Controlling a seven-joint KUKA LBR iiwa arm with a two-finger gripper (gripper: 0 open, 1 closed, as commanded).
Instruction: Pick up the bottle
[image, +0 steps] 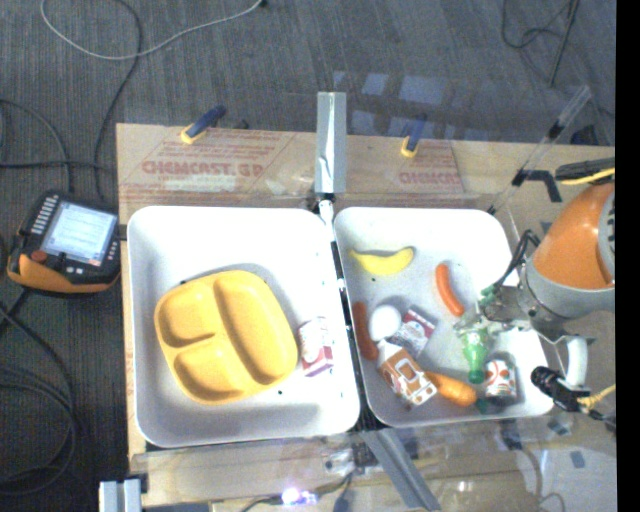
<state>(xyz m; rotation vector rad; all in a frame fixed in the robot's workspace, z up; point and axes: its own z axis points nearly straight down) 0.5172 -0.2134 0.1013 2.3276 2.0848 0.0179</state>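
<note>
Lying near the right wall of the right bin (500, 225), the green bottle (474, 352) sits directly under my gripper (487, 318), whose grip I cannot judge from this angle (the wrist hides it). Around it I see a red-and-white can (499, 378) just beside it, a carrot (452, 389), a brown carton (405, 376), a white egg (384, 322), a red sausage (450, 288) and a banana (381, 261). A yellow divided plate (225, 335) and a small red-and-white carton (316, 347) occupy the left bin (160, 235).
</note>
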